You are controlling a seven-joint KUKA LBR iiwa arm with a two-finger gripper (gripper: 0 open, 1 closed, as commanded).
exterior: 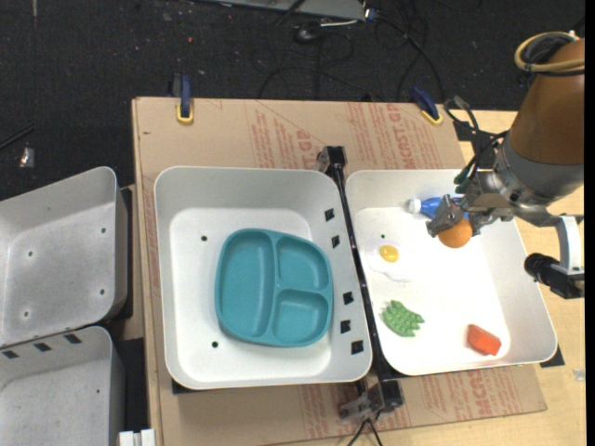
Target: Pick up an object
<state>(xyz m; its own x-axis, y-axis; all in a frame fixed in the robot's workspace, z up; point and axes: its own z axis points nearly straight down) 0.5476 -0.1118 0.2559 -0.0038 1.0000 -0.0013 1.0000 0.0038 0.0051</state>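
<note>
Orange ball (455, 236): round, no long axis; gripped between the fingers of the end effector (452, 221), above the right bin (535, 291). Below it in that bin: fried egg (389, 254), green pea pods (403, 319), carrot piece (482, 339). Left bin (181, 249): teal divided plate (274, 288).

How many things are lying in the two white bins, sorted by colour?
Teal: 1, divided plate
Yellow and white: 1, fried egg toy
Green: 1, pea pods
Red-orange: 1, carrot-like piece
Orange: 1, round fruit at the gripper
Blue and white: 1, small item
Total: 6
</note>
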